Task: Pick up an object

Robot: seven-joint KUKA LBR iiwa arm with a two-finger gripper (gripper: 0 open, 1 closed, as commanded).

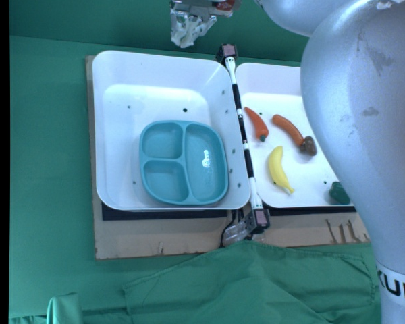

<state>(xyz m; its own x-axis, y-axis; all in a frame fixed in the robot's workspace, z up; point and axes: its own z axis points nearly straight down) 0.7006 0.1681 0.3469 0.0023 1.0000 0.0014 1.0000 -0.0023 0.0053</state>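
My gripper [187, 34] hangs at the top of the view, above the far rim of the left bin [115, 79], high over the bench. Nothing shows between its fingers. In the right bin [277, 79] lie an orange-red carrot-like piece [257, 123], a sausage-shaped orange piece [287, 129] with a dark brown lump [308, 146] at its end, a yellow banana [279, 169] and a green object [337, 193] partly hidden by the arm.
A teal divided plate [183, 162] sits in the left bin. The large grey arm [358, 113] covers the right side of the right bin. A black-and-white rod [241, 133] runs between the bins. Green cloth [243, 282] lies in front.
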